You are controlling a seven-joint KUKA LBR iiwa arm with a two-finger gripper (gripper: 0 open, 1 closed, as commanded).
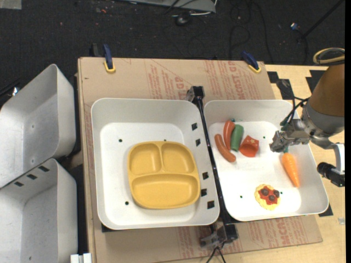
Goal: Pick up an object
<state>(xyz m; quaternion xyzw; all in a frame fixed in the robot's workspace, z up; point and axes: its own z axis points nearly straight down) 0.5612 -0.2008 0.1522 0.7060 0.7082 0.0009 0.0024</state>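
Five toy foods lie in the right bin [323, 201]: two sausages [225, 147], a green pepper [236, 137], a red piece [249, 146], a carrot [291, 170] and a small pizza [267, 196]. The left bin [104, 163] holds a yellow divided tray [163, 175].

Risk: the gripper [281, 141] sits just above the carrot's top end, near the bin's right wall. A descent here may strike the carrot's tip off-centre and push it aside, or the fingers may close on air. The tapered, smooth carrot may also slip out during a lift.

Pose: the arm enters from the right, wrist angled down and leftward over the bin. Whether the gripper is spread or closed cannot be told; nothing is seen between its tips.
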